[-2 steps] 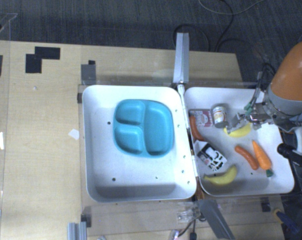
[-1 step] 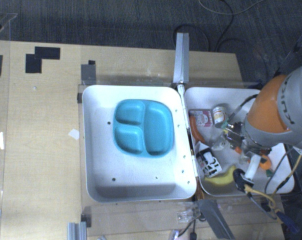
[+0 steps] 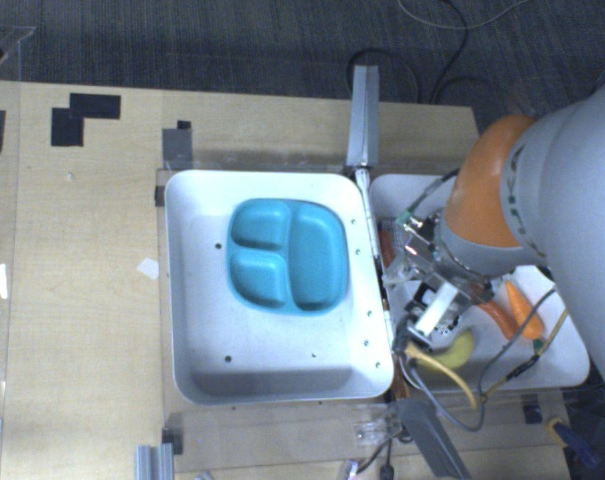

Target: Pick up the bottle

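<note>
Tabletop: pale wood. Left bin, well left of jaws: blue divided plate. Right bin: jaws low inside, opening cannot be told. Yellow item just beside them; orange item further right. Bottle: position unclear, probably beneath arm. Risk: blind closure grabs a neighbour.

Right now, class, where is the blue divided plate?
The blue divided plate lies near the middle of the left white bin, to the left of the grey arm in the camera view.
</note>
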### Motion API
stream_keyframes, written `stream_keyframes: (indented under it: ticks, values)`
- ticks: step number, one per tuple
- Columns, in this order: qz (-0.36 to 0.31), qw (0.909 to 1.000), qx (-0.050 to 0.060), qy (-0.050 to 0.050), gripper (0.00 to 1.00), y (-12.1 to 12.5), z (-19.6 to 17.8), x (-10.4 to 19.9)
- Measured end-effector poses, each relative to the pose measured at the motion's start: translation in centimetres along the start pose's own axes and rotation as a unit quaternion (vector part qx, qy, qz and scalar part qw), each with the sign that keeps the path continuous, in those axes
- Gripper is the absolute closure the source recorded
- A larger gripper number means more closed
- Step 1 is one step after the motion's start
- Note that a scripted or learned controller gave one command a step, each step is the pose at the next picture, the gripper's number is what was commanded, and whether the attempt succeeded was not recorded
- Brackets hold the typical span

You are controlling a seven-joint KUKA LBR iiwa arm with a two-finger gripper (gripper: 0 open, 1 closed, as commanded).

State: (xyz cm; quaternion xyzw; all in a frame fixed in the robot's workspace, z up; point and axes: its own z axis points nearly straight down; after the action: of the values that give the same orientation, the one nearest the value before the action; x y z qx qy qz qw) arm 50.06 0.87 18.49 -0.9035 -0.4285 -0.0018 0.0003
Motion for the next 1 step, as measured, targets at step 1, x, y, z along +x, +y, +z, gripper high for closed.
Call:
stream_keyframes:
  ticks: [1]
  values:
    - [-0.005,1.0000,-0.001,0.001,1.00,0.08,-1.06,0.19]
